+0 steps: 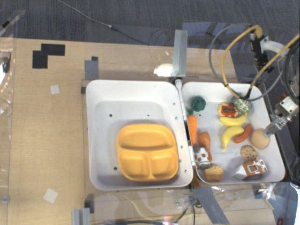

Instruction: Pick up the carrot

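**Carrot lies across the bin from my pincer**

My pincer (273,127) sits at the right bin's (279,168) outer wall, beside a tan ball (260,138); I cannot tell its opening or hold. The carrot (192,128) lies lengthwise along that bin's opposite wall, well apart, leafy end toward the green piece (198,103).

You get even, fairly bright overhead light across the frame. Glare blooms as a white patch at the top centre, just above the left bin (101,93), beside the grey post (180,53). The yellow compartment tray (147,151) throws a soft, short shadow toward the lower left. Detail is slightly soft throughout; clear panels at the left edge and bottom carry faint reflections.
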